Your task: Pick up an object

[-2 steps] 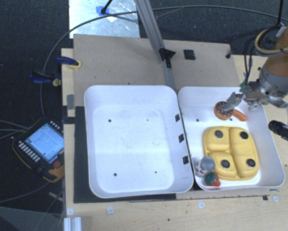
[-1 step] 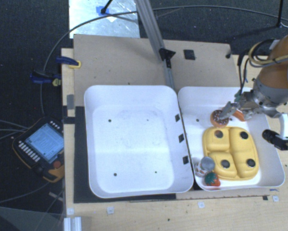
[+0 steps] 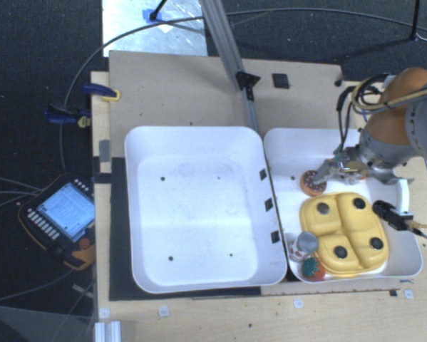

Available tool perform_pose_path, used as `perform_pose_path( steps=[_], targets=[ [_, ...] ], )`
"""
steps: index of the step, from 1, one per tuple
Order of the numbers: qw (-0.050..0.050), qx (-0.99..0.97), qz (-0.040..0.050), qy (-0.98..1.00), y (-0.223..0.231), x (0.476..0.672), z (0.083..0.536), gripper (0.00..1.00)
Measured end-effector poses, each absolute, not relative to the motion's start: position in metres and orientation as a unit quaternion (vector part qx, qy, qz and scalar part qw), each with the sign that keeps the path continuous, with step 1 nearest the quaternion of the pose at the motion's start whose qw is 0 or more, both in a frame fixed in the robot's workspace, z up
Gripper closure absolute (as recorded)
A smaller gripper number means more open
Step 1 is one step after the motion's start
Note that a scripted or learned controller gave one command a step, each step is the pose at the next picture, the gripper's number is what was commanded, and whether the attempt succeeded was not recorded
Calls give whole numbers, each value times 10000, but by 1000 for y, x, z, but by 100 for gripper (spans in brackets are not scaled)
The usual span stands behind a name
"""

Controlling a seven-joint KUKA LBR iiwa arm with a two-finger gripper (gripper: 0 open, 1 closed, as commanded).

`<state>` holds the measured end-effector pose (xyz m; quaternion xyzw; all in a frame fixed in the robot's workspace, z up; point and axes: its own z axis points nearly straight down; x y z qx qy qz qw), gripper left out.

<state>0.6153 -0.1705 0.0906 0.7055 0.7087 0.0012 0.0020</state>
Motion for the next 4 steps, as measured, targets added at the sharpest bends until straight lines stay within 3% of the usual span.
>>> perform_pose_path(
  steps=[1, 2, 3, 4],
  targets=[
    [45, 7053, 32, 7089, -171, 619, 90, 0],
    [78, 7046, 74, 7095, -170, 623, 104, 100],
    [18, 7051, 13, 7091, -164, 619, 151, 100],
    [27, 7047, 18, 7095, -164, 620, 205, 100]
  ],
)
